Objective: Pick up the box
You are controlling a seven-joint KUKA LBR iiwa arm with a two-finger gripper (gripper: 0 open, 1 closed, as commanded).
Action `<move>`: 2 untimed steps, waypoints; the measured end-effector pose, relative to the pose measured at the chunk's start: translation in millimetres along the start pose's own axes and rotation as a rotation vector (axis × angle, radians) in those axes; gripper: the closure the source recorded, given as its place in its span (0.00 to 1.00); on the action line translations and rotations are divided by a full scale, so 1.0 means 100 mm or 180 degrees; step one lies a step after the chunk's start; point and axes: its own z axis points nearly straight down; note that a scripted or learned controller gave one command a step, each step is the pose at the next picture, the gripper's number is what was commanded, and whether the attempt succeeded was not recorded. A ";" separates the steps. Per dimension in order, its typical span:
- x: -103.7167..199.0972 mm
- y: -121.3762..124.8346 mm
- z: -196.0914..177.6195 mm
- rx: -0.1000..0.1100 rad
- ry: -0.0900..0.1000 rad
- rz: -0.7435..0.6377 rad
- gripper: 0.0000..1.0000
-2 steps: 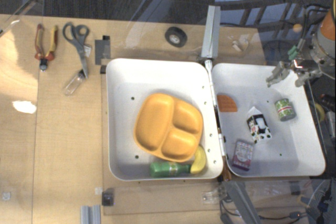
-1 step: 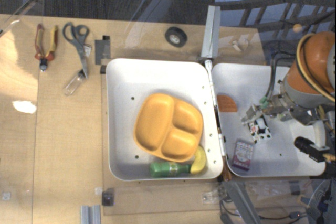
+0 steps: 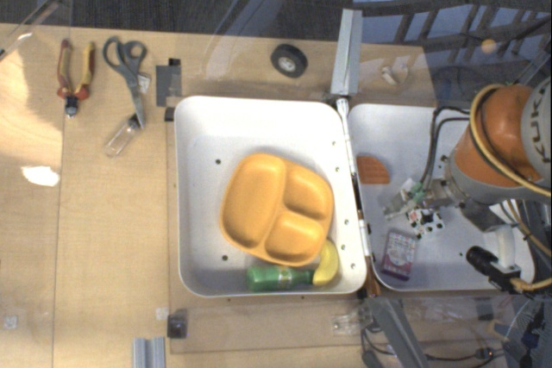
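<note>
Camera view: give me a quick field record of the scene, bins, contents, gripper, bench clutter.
left bin: orange divided tray, green bottle and yellow item along its near edge
right bin: small purple box lying flat near the front, brown-orange flat piece by the left wall
gripper: over right bin, just above the box, nothing visibly held; finger state unclear
bench: scissors, red-handled pliers, tape roll
</note>
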 end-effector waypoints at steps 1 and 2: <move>-0.20 0.54 0.28 0.0147 0.0065 0.0605 0.00; 0.00 -0.01 -0.29 0.0162 0.0068 0.0748 0.00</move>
